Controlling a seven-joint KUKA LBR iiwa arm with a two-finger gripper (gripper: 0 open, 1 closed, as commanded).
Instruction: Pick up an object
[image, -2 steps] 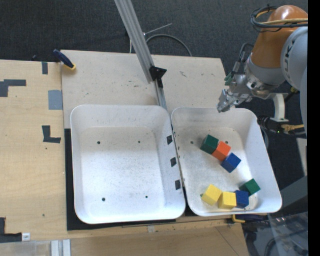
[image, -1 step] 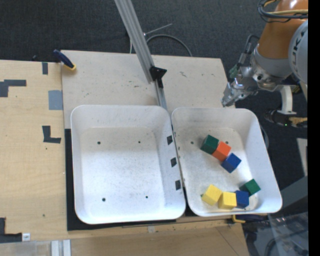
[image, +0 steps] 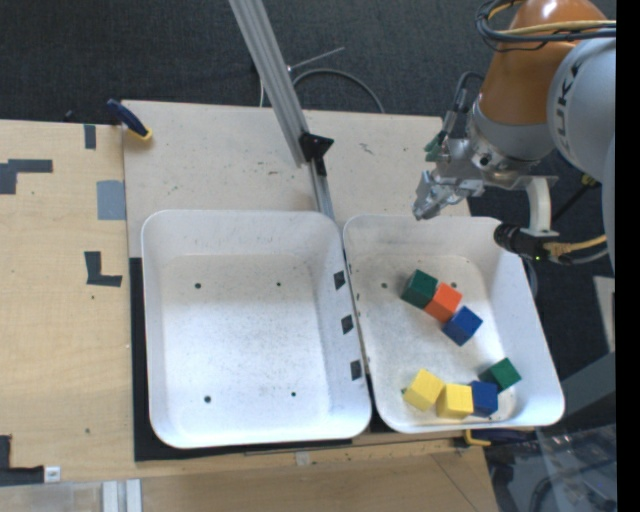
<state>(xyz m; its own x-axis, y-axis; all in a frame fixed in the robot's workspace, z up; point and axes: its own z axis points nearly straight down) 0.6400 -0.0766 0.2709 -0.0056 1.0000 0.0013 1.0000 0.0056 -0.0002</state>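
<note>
Above the far rim of the right bin (image: 520, 290), the end effector (image: 432, 203) hangs at the tip of the grey arm (image: 560, 80), whose glossy orange band sits just above the wrist. Its metal tip points down at the bin's back edge; how its tip is set cannot be told from this slanted view, and nothing shows in its grip. It touches none of the blocks.

Both bins are shallow, white, smooth plastic trays with rounded corners, and the left bin (image: 160, 300) has a faint dark speckling on its floor. All the blocks lie in the right one. They are small, matte, hard-edged cubes. A green cube (image: 420, 288), an orange cube (image: 444, 301) and a blue cube (image: 462, 325) sit touching in a slanted row near the middle of the bin. Near the front rim, two yellow cubes (image: 425, 389) (image: 458, 400) sit side by side, with a second blue cube (image: 484, 397) against them and a second green cube (image: 503, 374) just beside that.

The desk (image: 60, 330) is pale wood with grey tape marks, and an aluminium bar (image: 275, 75) slants across it behind the bins.
</note>
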